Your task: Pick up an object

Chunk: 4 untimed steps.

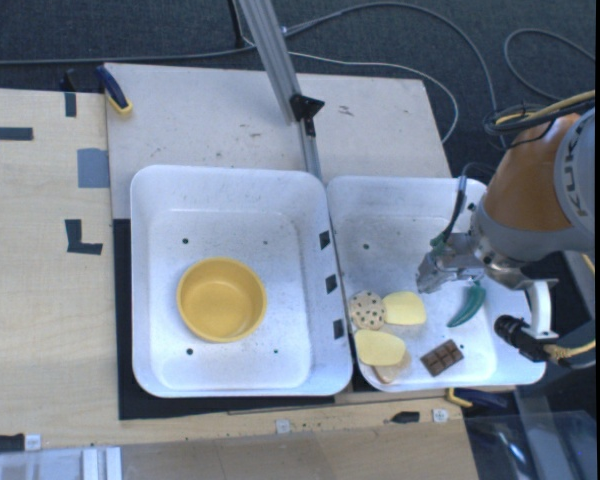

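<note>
Green pepper (467,306), long axis diagonal, beside hand (433,273)

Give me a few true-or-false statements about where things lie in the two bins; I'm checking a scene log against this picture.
1. The yellow bowl stands in the left bin. True.
2. The green piece lies in the left bin beside the bowl. False: it lies in the right bin, next to the gripper.
3. The brown chocolate square lies near the front edge of the right bin. True.
4. The spotted cookie sits inside the yellow bowl. False: it lies in the right bin, close to its left wall.
5. The gripper hovers over the left bin. False: it is over the right bin, above the small food items.
</note>
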### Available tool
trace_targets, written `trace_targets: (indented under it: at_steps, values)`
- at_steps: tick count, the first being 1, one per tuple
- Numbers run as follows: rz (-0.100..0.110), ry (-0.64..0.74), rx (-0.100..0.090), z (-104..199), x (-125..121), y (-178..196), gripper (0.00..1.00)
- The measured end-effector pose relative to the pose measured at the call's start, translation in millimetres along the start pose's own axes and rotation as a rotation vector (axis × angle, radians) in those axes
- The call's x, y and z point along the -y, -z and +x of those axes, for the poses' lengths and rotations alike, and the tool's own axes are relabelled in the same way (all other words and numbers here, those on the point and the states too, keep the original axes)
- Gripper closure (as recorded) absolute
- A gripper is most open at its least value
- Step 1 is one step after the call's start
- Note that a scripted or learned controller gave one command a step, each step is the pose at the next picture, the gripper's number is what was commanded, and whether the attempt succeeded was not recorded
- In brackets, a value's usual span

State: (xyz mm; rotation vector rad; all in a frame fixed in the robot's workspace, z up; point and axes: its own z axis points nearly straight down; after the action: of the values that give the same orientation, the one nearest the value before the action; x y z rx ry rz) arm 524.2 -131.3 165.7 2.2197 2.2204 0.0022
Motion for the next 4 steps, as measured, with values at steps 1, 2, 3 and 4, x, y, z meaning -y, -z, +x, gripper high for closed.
trace_targets:
  at_steps: [1,2,3,4]
  values:
    - [0.000,0.000,0.000,-1,-7,44,1.00]
    - [0.000,0.000,0.000,-5,-7,86,1.00]
    - [0.003,0.004,-0.002,45,-14,84,1.00]
    - [0.003,0.004,-0.002,99,-18,86,1.00]
